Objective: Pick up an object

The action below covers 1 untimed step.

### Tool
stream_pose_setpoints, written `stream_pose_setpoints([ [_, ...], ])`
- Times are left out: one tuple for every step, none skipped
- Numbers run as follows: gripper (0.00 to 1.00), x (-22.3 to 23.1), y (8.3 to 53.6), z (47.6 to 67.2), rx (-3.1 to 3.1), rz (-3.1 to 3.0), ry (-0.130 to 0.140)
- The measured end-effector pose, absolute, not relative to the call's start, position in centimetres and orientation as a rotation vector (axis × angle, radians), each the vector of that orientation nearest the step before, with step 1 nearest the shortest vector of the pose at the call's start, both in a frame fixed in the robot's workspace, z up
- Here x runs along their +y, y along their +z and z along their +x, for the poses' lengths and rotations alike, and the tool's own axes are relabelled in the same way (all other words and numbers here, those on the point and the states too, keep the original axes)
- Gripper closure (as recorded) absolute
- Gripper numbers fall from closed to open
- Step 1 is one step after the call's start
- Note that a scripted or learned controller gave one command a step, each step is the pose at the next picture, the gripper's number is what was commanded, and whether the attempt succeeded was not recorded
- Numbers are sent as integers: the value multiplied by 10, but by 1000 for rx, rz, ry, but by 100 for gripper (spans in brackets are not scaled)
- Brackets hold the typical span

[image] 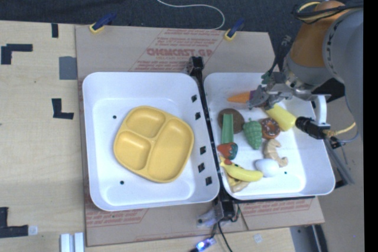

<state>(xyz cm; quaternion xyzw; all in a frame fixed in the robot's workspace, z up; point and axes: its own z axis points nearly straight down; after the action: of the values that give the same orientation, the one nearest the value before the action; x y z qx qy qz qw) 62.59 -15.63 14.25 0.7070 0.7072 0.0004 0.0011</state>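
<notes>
With the gripper (264, 97) low in the right bin (307, 183), finger state indeterminate, beside the orange carrot (240, 98) at upper left, the approach step applies; next: closure, then lift.

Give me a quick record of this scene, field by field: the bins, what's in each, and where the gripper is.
left bin: holds a yellow divided plate
right bin: holds a pile of toy food
toy food seen: orange carrot, banana, green vegetable, white egg
gripper: over the right bin's far part, beside the carrot
grip: cannot tell
</notes>
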Motion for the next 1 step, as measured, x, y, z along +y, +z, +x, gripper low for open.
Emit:
stream_pose_setpoints([
  [100,-159,188,634,2221,2217,3],
])
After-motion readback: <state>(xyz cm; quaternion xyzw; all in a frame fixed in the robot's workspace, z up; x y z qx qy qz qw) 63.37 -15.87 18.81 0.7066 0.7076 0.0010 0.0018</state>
